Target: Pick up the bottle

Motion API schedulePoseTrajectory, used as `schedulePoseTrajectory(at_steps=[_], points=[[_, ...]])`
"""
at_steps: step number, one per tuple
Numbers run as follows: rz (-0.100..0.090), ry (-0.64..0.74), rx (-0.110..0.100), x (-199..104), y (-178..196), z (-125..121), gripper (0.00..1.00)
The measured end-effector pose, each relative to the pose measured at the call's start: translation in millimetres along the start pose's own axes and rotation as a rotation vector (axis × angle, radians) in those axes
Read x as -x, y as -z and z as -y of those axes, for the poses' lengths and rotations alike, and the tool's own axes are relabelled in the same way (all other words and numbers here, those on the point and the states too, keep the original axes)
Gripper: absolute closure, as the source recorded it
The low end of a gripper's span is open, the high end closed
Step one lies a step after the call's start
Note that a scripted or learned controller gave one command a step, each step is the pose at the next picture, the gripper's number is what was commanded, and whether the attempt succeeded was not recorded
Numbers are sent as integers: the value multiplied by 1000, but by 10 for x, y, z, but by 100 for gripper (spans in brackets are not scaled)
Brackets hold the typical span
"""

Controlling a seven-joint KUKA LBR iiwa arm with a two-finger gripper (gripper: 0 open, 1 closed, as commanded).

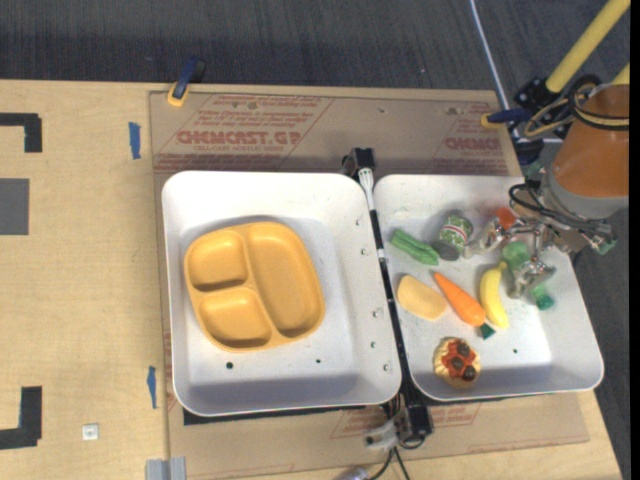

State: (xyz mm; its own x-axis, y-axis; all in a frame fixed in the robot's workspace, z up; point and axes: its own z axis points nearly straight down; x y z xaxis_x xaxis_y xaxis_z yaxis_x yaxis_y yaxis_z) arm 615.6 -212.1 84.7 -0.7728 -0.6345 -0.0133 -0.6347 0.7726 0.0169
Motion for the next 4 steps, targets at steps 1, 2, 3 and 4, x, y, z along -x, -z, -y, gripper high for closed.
schedulePoseTrajectory(at_steps=[1,2,3,4], points=[[-4,308,-2,-53,3,-17,0],[-12,570,-17,-133,1179,-57,0],[-3,923,-21,-61,219,5,0],[-2,1337,-26,15,127,-10,0]])
